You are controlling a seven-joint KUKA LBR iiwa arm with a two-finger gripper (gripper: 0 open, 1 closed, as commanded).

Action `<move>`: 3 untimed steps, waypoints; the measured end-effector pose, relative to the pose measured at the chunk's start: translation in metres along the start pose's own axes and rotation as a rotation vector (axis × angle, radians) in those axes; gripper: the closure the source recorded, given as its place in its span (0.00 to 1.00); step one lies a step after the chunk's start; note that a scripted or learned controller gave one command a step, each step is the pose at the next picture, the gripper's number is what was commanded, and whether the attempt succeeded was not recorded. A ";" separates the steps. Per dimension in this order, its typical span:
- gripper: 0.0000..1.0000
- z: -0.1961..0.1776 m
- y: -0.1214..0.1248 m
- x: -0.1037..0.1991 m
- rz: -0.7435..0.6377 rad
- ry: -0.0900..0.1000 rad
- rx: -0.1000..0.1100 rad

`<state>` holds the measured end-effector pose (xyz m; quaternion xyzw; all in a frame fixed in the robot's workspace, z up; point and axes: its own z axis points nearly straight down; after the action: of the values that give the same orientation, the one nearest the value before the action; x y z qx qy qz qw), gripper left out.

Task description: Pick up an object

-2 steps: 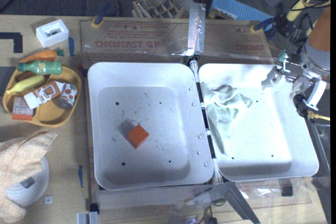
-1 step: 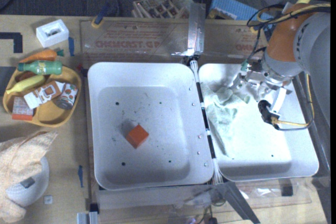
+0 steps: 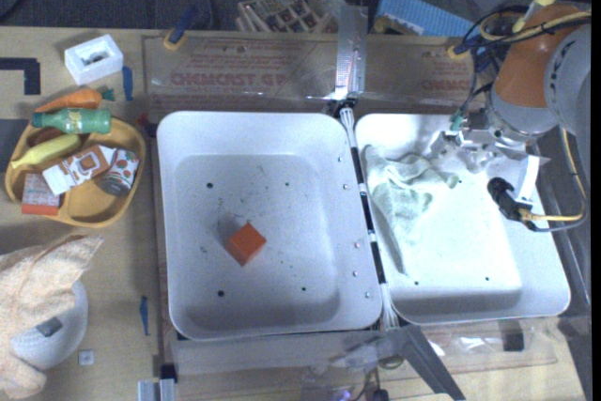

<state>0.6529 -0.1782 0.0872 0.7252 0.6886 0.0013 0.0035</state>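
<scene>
An orange cube lies on the floor of the left bin, a little left of its middle. A crumpled pale green cloth lies in the back left part of the right bin. My gripper hangs low over the back of the right bin, at the cloth's upper right corner. The cloth's edge rises toward it, and whether they touch is unclear. The grey arm with its orange band comes in from the upper right.
A yellow bowl of toy food stands left of the bins, with a white box behind it and a crumpled bag in front. A clear panel runs behind the bins. A yellow-tipped cable dangles over the right bin.
</scene>
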 end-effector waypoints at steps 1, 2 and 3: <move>0.00 -0.117 -0.014 0.012 -0.054 0.001 0.002; 0.00 -0.010 -0.032 0.061 -0.015 0.002 -0.002; 1.00 -0.021 -0.030 0.061 -0.013 0.002 -0.006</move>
<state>0.6255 -0.1159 0.1077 0.7207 0.6932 0.0041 0.0048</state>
